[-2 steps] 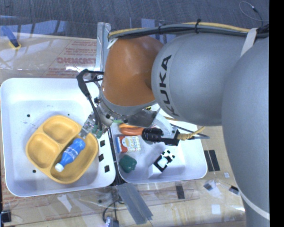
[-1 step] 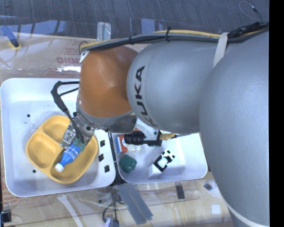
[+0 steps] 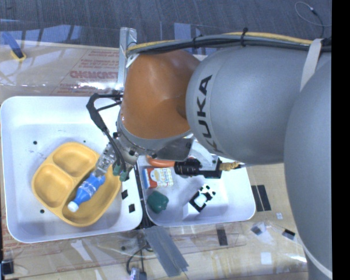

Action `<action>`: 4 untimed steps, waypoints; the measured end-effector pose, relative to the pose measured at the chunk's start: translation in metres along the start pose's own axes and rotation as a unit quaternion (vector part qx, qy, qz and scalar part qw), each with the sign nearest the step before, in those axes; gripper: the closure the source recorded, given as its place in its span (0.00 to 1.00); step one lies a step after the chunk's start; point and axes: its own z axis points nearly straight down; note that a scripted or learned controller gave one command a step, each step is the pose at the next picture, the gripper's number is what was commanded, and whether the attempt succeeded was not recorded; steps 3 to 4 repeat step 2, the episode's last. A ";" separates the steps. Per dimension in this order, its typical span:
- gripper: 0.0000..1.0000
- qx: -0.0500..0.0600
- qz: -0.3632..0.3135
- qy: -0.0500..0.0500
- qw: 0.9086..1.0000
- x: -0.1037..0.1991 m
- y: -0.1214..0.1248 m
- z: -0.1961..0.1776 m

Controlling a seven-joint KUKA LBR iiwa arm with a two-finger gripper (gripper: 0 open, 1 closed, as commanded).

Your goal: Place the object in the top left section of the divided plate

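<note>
The bench point(image 3: 64, 255) nearest the camera is pale wood-coloured board under clear crinkled plastic sheeting, with grey tape strips point(image 3: 163, 249) and small black tape marks stuck just below the yellow plate's bin. That left bin point(image 3: 17, 156) is a shallow white tray with rounded corners and a smooth, slightly glossy floor dotted with a few small dark holes.

The yellow plate point(image 3: 55, 182) lies in it, a matte plastic dish with rounded lobes split by raised ridges into sections. A small clear bottle point(image 3: 88, 188) with a blue label and white cap lies on its side across the plate's lower right section, cap pointing down-left, neck end up toward the gripper. It is not in the top left section.

The gripper point(image 3: 112, 159) hangs just above the right rim of the plate, at the upper end of the bottle; it is metallic and cluttered with black cable, and whether its jaws are spread or pinching the bottle I cannot tell.

Right of the plate, the second white bin point(image 3: 245, 206) holds a dark green rounded lump point(image 3: 158, 200), a small packet with red and white print point(image 3: 160, 178), and a white card with black squares point(image 3: 202, 200).

Beyond the plate, the arm point(image 3: 245, 104) bulges smooth grey with a glossy orange band point(image 3: 154, 98). Farthest off is a printed clear sheet point(image 3: 58, 69) and dark grey carpet point(image 3: 163, 4).
</note>
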 end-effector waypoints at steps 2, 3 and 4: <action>1.00 0.001 0.003 0.001 1.000 0.002 0.029 0.030; 1.00 0.001 0.003 0.001 1.000 0.002 0.029 0.030; 1.00 0.001 0.003 0.001 1.000 0.002 0.029 0.030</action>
